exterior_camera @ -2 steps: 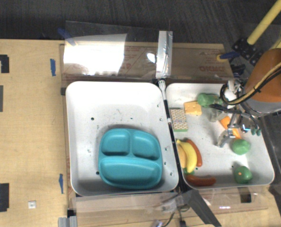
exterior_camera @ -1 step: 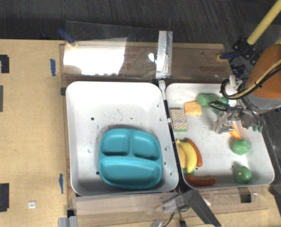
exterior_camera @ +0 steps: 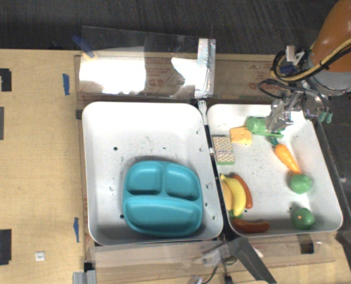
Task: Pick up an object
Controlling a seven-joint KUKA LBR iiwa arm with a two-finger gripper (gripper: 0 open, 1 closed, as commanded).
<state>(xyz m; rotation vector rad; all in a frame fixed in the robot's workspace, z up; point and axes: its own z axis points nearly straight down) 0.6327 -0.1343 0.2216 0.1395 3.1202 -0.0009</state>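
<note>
— Grey metal is what shows at the wrist, where the gripper (exterior_camera: 277, 123) hangs over the far part of the right bin (exterior_camera: 326, 152). How do its fingers stand?

— That cannot be told; they are small and blurred against the white floor. Nothing can be seen caught between them.

— What lies closest to it?

— A green toy (exterior_camera: 257, 125) sits just beside the fingertips on the side toward the left bin (exterior_camera: 104, 135), possibly touching them. Next to that green toy, further the same way, is a yellow cheese wedge (exterior_camera: 241, 136), and nearer the camera from it a small patterned block (exterior_camera: 223, 149) against the dividing wall.

— And below the gripper?

— An orange carrot (exterior_camera: 286, 157) lies tilted just nearer the camera. Beyond its tip comes a round light-green fruit (exterior_camera: 300, 183), then a darker green ball (exterior_camera: 303, 218) near the front wall.

— Anything further out?

— At the front corner by the divider, a banana (exterior_camera: 235, 194) rests beside a reddish-brown curved piece, with a red sausage (exterior_camera: 250, 225) under them. Well apart, in the left bin, sits a teal divided plate (exterior_camera: 162, 199).
</note>
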